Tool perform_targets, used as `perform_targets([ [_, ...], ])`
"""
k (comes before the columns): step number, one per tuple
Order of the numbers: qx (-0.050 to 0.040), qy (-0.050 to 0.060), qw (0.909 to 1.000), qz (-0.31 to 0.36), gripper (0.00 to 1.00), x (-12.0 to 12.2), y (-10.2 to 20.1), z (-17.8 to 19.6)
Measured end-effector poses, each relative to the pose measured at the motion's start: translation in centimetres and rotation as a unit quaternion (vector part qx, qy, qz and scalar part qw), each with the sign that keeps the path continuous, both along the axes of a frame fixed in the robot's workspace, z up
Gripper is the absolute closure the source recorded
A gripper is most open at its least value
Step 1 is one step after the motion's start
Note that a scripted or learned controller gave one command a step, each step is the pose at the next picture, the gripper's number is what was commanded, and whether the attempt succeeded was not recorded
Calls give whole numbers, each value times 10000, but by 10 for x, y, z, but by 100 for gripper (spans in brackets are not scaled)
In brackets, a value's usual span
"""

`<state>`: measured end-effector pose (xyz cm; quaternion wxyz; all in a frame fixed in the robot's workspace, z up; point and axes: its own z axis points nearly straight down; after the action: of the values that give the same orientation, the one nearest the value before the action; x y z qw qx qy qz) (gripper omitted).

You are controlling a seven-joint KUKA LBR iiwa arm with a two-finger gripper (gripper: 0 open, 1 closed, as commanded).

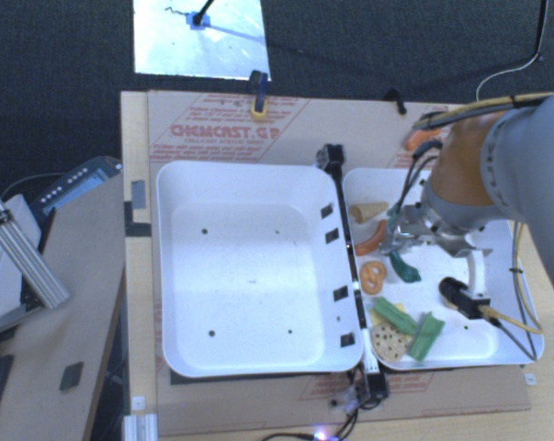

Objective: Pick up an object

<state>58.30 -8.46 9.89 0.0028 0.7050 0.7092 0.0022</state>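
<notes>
Camera view: arm [497, 168] covers right bin [497, 343]; gripper [403, 237] over teal piece [405, 267], grip state unclear.

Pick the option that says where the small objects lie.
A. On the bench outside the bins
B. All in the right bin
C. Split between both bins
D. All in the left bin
B: the pretzel, cracker, green pieces and orange piece all lie in the right bin, below the gripper.
</notes>
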Motion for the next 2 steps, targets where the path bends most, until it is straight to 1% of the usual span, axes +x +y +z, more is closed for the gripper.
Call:
perform_targets([
  [1, 6, 48, 10000, -45, 100, -74, -22, -15],
  [2, -1, -66, 10000, 17, 100, -50, 12, 175],
])
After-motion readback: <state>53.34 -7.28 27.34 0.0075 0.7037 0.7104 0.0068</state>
